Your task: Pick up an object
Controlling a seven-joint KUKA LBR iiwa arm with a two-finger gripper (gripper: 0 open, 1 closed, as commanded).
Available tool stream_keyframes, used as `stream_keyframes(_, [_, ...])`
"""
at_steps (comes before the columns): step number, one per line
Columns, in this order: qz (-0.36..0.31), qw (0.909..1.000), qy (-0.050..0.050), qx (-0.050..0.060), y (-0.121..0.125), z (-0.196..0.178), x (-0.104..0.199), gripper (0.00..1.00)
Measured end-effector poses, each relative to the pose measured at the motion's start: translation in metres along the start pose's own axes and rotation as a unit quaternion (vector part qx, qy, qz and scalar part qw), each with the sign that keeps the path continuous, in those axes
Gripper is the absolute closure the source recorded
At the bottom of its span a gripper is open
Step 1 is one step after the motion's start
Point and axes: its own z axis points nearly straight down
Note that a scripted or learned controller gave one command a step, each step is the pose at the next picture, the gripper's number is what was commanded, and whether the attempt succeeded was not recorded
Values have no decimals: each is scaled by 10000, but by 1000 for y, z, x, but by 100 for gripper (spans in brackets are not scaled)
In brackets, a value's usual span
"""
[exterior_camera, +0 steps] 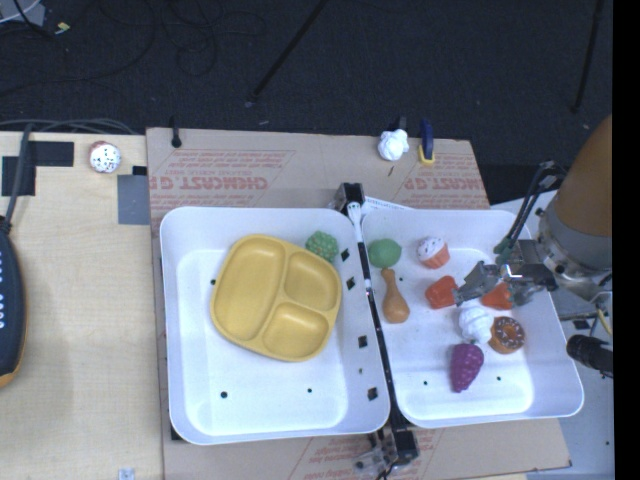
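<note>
currently the gripper (492, 286) hangs low in the right bin (545, 400), fingers spread, apparently straddling an orange-red toy (497, 296) just right of the red block (441, 292). contact is unclear at this angle. nothing lifted; closing and raising remain.

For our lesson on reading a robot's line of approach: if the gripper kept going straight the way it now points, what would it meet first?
The gripper points left across the right bin. First in line looks to be the orange-red block, though depth is unclear.
</note>
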Motion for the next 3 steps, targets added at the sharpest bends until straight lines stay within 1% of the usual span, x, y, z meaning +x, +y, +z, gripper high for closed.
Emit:
stream_keyframes(1, [3,10000,3,6,0,-10,-1,100])
stream_keyframes(2, [8,10000,8,22,-39,12,-25,100])
stream_keyframes(3, [-25,10000,6,-9,39,37,8,100])
